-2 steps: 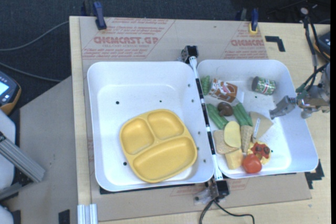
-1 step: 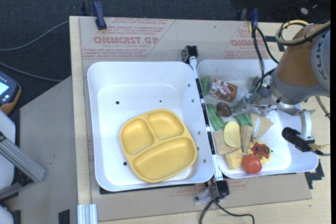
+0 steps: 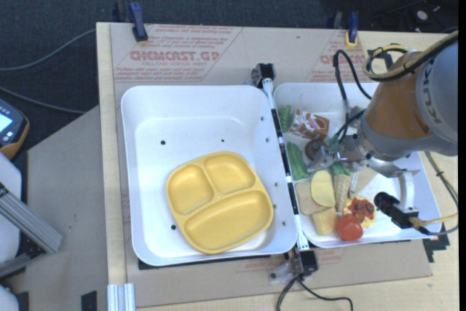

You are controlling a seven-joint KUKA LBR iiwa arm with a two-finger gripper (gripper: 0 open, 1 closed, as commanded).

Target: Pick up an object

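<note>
Gripper (image 3: 341,156): low in right bin (image 3: 429,189), among toy food; finger state cannot tell, masked by wrist and clutter. No item seen between fingers.

Arm (image 3: 397,116): grey, orange band, entering from right, bent over right bin's far half.

Nearest candidates: pale yellow oval piece (image 3: 322,188), just near-side of gripper; green pieces (image 3: 294,156) along bin's left wall; brown-and-white packet (image 3: 311,124) at far left.

Further candidates: red tomato (image 3: 349,229) at near edge, touching red-and-yellow piece (image 3: 361,208); tan flat slice (image 3: 309,202) under oval piece.

Left bin (image 3: 145,120): yellow divided plate (image 3: 218,202), three compartments, resting near-centre.

Step judged: descent onto a pick, not yet secured. Advice: centre over one item standing apart from neighbours, square to its narrow axis, close fully before lifting, lift straight up clear of bin wall.
</note>
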